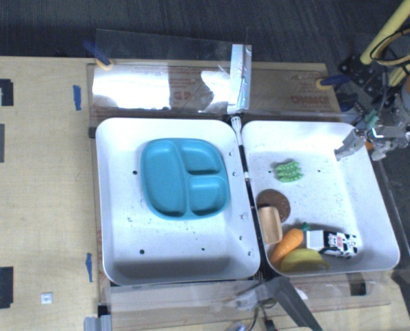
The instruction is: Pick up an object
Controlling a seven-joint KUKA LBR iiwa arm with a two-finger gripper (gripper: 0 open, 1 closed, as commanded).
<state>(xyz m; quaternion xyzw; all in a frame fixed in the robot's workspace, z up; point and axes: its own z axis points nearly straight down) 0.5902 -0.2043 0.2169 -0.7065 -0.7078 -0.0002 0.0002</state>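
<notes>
Camera view: the grey two-finger gripper (362,142) is hanging over the right white plastic bin's (370,216) upper right corner, fingers spread apart and gripping nothing. The fuzzy green object (288,171) is lying mid-bin, well apart from it.

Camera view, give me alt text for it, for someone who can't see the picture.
A robot gripper hangs over the far right corner of the right bin, which holds a green leafy piece, a brown disc, a wooden cylinder, a carrot, a banana and a black-and-white toy. The left bin holds a blue divided tray.
</notes>
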